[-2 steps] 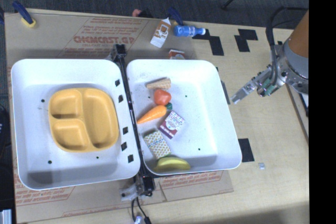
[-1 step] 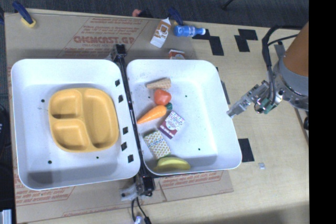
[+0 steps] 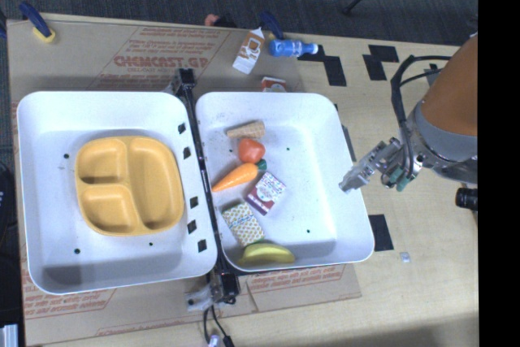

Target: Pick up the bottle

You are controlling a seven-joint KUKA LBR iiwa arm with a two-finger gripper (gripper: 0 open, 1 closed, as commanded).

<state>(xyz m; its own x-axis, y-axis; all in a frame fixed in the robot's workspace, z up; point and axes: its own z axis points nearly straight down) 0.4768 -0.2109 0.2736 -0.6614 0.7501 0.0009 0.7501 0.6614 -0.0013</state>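
1. Camera view looks down on a bench (image 3: 422,288) with two white bins side by side on printed cardboard (image 3: 162,57).
2. Left bin (image 3: 32,175) holds a yellow divided tray (image 3: 128,184), lying toward the bin's middle.
3. Right bin (image 3: 325,175) holds several toy foods: a wafer (image 3: 245,129) near its far edge, a tomato (image 3: 251,150) just below that, and a carrot (image 3: 236,176) lying at a slant beside the tomato.
4. A small carton (image 3: 266,193) lies near the bin's middle, a checked packet (image 3: 243,223) lies nearer the front, and a banana (image 3: 266,253) rests along the front edge.
5. Bottle (image 3: 291,49), blue with a pale cap end, lies on its side on the bench beyond the right bin's far edge, outside both bins.
6. A small box (image 3: 249,51) lies just left of the bottle, and a second small item (image 3: 273,83) sits at the right bin's far rim.
7. Arm (image 3: 455,114) reaches in from the right edge; the gripper (image 3: 357,177) hangs over the right bin's right rim, well apart from the bottle.
8. Whether the jaws are released or clenched cannot be told; nothing is seen between them.
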